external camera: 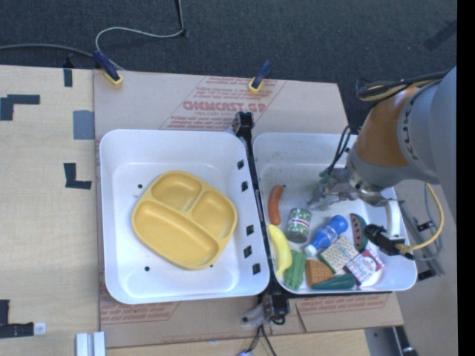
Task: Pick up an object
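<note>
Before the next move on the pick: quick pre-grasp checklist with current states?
1. Claw over the right bin: ok, above bare floor near the green can.
2. Object between its fingers: not ok, nothing seen there.
3. Targets available: ok; can, blue bottle, banana and hot dog crowd the near half.
4. Can isolated: not ok, banana and bottle sit close beside it.
5. Hot dog clearance: ok, bare floor towards the claw.
6. Left bin: holds a yellow tray.

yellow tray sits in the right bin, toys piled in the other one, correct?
Not quite. The camera view shows the yellow tray in the left bin; the toys, such as the banana and blue bottle, are piled in the right bin.
</note>
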